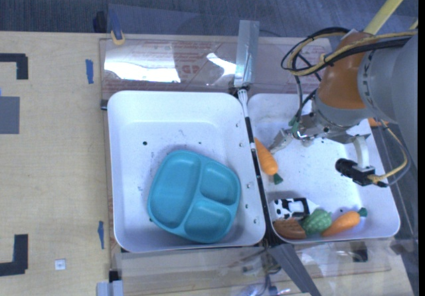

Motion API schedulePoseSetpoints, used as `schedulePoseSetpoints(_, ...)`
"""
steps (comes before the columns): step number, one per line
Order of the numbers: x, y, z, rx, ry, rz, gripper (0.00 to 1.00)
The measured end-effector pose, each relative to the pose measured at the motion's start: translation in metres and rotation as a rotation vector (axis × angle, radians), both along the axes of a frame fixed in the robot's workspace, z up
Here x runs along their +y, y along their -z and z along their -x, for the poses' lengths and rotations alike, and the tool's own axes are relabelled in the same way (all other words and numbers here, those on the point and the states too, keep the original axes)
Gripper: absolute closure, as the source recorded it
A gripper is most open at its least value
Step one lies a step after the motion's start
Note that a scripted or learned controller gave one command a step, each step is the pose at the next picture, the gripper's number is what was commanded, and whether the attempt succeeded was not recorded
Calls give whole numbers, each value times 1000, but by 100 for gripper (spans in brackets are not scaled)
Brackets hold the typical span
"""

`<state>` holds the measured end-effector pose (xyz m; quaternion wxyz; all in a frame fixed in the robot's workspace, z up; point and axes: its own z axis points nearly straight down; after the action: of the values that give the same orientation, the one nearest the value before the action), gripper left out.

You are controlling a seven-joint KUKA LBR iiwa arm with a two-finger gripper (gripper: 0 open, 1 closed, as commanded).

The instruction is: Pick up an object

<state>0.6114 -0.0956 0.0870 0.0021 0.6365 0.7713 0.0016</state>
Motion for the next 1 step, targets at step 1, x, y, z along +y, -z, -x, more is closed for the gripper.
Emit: schedulePoseSetpoints(1,-52,6,-41,72,74,-16,0)
